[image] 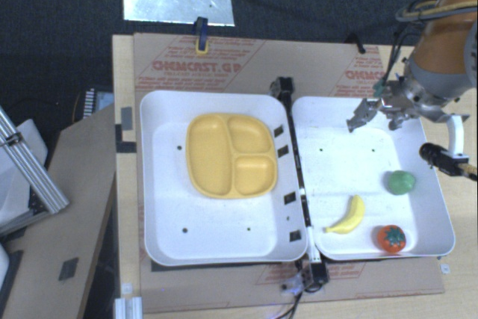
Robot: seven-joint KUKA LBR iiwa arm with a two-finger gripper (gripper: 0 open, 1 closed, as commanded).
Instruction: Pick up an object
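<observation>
Camera view looks down on two shallow white bins set side by side. The right bin (328, 160) is the landmark. Over its far edge hangs the gripper (376, 118), its two fingers spread apart with nothing between them. Inside that bin, near its front wall, lies a yellow banana (347, 216). Just right of the banana, in the bin's front right corner, sits an orange-red tomato-like ball (391, 237). Behind that ball, by the bin's right wall, rests a green ball (401, 182). Touching the right bin's left wall is the left bin (160, 235), which holds a yellow divided plate (231, 155).
</observation>
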